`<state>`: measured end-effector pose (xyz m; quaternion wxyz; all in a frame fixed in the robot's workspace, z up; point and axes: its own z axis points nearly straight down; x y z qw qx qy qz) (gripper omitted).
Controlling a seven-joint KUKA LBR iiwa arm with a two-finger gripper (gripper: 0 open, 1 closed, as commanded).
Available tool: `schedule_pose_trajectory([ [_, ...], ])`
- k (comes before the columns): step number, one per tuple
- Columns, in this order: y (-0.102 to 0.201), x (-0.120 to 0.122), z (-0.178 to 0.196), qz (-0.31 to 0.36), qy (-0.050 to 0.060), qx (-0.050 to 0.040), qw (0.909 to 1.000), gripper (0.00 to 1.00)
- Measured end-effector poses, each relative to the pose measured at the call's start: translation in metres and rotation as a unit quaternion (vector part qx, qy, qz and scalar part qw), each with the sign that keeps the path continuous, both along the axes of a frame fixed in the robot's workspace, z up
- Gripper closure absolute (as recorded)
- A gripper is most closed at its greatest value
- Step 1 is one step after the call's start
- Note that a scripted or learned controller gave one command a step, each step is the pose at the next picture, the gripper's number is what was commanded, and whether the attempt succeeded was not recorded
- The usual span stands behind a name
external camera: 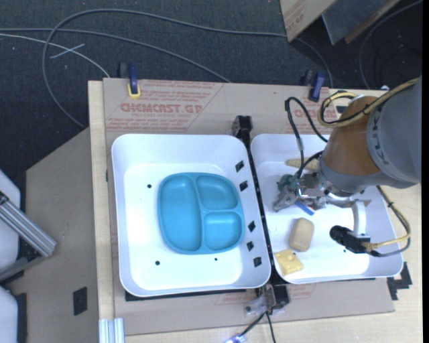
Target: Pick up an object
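1. Dark floor with loose cables runs around the table (pixel 174 107); a cardboard box (pixel 301 17) sits at the top edge of my view.
2. Two white bins sit side by side on the table. Blue clamps (pixel 134 80) grip the far edge of the board.
3. Left bin (pixel 134 268): one blue divided plate (pixel 201 212), roughly centred and lying flat.
4. Right bin (pixel 322 266): the arm (pixel 392 134) comes in from the right, and its orange band (pixel 348 151) is over the bin's far half.
5. The hand (pixel 289 195) is down inside the right bin, near the wall shared with the left bin. I can't tell whether it's apart or together, since the wrist blocks too much. I see nothing clearly clamped in it.
6. Pick candidates, all in the right bin:
   - small green object (pixel 287 181), just beside the hand on its far side; contact unclear.
   - tan roll (pixel 301 235), just in front of the hand and lying apart from it on the bin floor.
   - yellow block (pixel 288 262), at the near-left corner by the rim, close to the roll but not touching.
   - pale tan piece (pixel 293 163), further back and partly hidden by the arm; I can't identify it.
7. Nothing is lifted clear of the bin floor as far as I can see.
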<state>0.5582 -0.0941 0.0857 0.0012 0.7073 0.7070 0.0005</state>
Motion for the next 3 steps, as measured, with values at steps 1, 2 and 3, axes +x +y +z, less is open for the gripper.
schedule_pose_trajectory([
  [1,-0.003,0.003,0.016,-0.001,-0.006,-0.0033,1.0000,1.00],
  [2,-0.005,0.001,0.080,0.001,-0.002,0.0001,1.0000,1.00],
  [3,-0.005,0.003,0.132,0.001,-0.002,0.0000,1.0000,1.00],
])
